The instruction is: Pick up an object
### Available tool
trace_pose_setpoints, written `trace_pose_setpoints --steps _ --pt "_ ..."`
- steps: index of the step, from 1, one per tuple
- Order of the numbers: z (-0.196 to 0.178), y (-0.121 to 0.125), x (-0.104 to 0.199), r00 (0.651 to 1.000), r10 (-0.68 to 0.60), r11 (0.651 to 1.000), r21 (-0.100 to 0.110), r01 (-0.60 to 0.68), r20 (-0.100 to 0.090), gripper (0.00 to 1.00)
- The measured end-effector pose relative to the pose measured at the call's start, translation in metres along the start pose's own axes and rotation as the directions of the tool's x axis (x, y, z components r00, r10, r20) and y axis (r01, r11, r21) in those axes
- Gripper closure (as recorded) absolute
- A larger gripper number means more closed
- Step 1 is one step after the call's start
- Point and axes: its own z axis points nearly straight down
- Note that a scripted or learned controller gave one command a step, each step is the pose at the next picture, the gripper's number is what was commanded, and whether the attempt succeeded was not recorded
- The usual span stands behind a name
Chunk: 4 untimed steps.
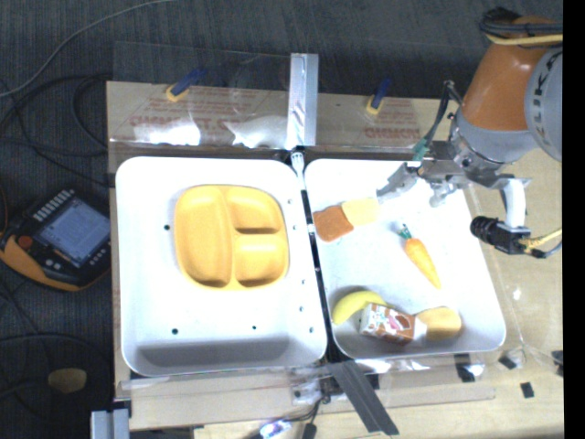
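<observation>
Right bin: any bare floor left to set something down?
Right bin: bare floor mid-left, between toast, carrot and banana. Crowded along the near edge, around the carton. Left bin: bare strip below the yellow tray.

Grey arm (548,71), orange band, metal gripper (416,186), black cables.

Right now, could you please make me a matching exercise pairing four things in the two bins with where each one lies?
Things:
1. yellow divided tray
2. toy carrot
3. small printed carton
4. orange-brown block

Places:
A. near the front edge of the right bin, between a yellow-green rounded piece and a yellow-orange piece
B. middle of the left bin
C. right bin, up against the divider wall, touching a pale yellow block
D. centre of the right bin, lying apart from the rest

Pairs: 1-B, 2-D, 3-A, 4-C
</observation>
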Motion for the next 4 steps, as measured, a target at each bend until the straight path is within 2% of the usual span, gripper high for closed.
trace_pose_setpoints --steps 1,2,3,4 --pt "-0.103 0.013 -0.027 0.983 0.185 0.983 -0.001 -0.185 0.004 0.0" --pt "0.01 -0.021 -0.039 0.979 0.205 0.979 0.001 -0.205 0.002 0.0" --pt "0.126 -0.035 -0.077 0.998 -0.064 0.998 -0.002 0.064 -0.001 0.0" --pt "0.118 -0.035 -0.076 0.998 -0.065 0.998 -0.001 0.065 -0.002 1.0"
